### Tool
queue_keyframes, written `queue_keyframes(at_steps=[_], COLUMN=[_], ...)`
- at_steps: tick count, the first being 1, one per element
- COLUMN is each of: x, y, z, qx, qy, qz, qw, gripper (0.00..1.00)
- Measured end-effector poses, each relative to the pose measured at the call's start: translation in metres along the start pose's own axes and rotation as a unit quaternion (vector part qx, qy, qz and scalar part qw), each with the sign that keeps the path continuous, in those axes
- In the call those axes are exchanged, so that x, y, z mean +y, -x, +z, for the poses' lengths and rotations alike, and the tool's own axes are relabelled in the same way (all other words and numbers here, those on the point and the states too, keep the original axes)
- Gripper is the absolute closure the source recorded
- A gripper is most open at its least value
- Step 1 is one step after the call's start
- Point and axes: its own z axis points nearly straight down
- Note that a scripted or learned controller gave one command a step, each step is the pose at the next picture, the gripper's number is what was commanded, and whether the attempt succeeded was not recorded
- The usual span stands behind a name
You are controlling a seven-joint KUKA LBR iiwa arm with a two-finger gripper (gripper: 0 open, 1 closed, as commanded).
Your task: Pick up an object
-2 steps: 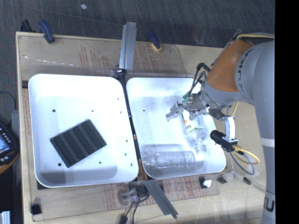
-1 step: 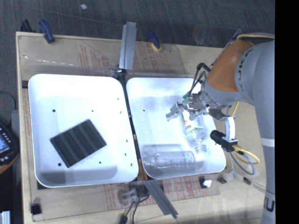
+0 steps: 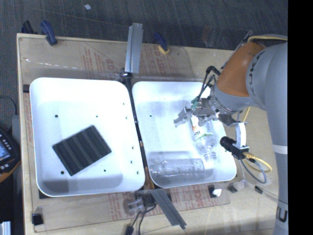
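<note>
Camera view: my gripper (image 3: 188, 115) low in right bin (image 3: 161, 94), near right wall, fingers parted, grasping nothing. Small clear bottle (image 3: 204, 137) just below fingers, slanting toward front right corner. Larger clear bottle (image 3: 177, 167) lying along front wall. Dark ribbed slab (image 3: 81, 149) in left bin (image 3: 44, 89). Judgement: centre over small bottle's body, straddle across width, descend fully before closing; slick plastic may slip.

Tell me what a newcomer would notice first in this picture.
Probably the dark ribbed pad lying flat in the left bin, stark against the white. Next, the grey arm with its orange band, its end effector low over the right bin, just above two clear plastic bottles.
</note>
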Motion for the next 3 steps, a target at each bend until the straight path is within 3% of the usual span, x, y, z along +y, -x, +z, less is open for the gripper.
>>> queue_keyframes(at_steps=[3], x=[0.0], y=[0.0], z=[0.0], qx=[0.0], qy=[0.0], qz=[0.0], qw=[1.0], gripper=[0.0])
